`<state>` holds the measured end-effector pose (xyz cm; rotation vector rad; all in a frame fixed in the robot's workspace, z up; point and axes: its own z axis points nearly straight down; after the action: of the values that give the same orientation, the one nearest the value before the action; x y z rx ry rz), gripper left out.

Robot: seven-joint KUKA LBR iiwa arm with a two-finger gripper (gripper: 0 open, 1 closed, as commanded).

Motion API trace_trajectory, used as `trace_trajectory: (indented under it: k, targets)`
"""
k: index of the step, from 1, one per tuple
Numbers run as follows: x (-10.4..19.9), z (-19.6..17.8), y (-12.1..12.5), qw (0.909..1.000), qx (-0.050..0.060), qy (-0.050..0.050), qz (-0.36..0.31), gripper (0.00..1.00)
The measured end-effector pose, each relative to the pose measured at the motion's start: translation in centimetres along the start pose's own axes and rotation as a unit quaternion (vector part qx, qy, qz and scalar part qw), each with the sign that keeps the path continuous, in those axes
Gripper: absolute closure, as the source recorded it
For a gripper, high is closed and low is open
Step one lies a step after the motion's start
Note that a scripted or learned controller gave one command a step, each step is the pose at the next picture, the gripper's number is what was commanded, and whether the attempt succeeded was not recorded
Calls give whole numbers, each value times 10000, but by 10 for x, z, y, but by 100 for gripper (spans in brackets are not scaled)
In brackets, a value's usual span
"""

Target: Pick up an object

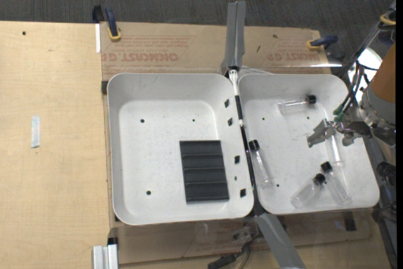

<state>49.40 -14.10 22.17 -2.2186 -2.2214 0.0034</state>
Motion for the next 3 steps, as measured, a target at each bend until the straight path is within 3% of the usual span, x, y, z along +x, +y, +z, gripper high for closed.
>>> trace_trajectory:
  k: [1, 2, 3]
  targets:
    - [-27, 84, -17, 10000, 2, 4, -86, 0]
    - [-78, 105, 30, 10000, -5, 16, -32, 0]
    - [-74, 131, -16, 9999, 17, 64, -140, 0]
